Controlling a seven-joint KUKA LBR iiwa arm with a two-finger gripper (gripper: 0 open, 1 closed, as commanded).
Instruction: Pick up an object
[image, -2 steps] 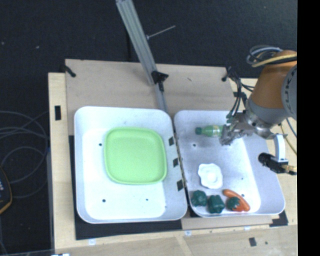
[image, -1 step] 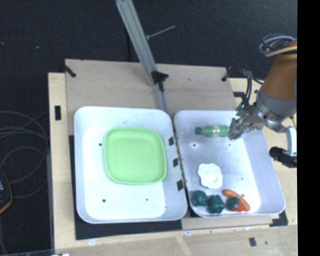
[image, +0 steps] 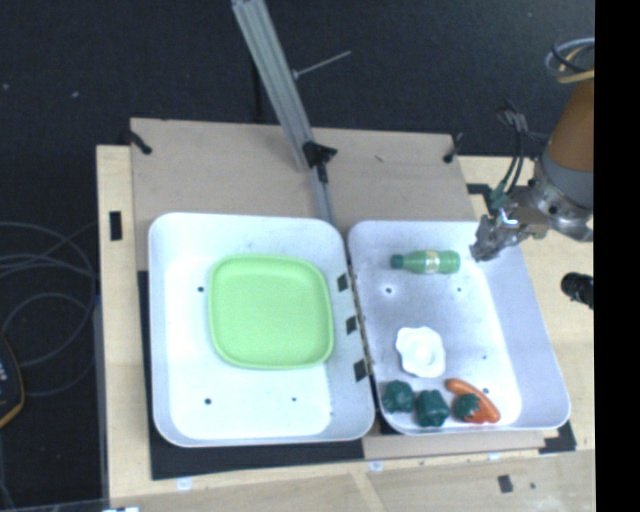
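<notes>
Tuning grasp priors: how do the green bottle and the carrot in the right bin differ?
The green bottle lies on its side alone near the bin's far end, close to the gripper; the carrot is crowded beside dark green pieces at the near edge. The bottle is green and pale; the carrot is orange-red with a green end. Both rest in the right bin.

Light green plate (image: 270, 311); white bins (image: 180, 400); green bottle (image: 426, 262); white egg-shaped toy (image: 420, 351); orange carrot (image: 473, 398).

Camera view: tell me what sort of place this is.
Probably a robot lab test bench: two white bins side by side, toy food like a green bottle and plate, and the arm's claw.
</notes>
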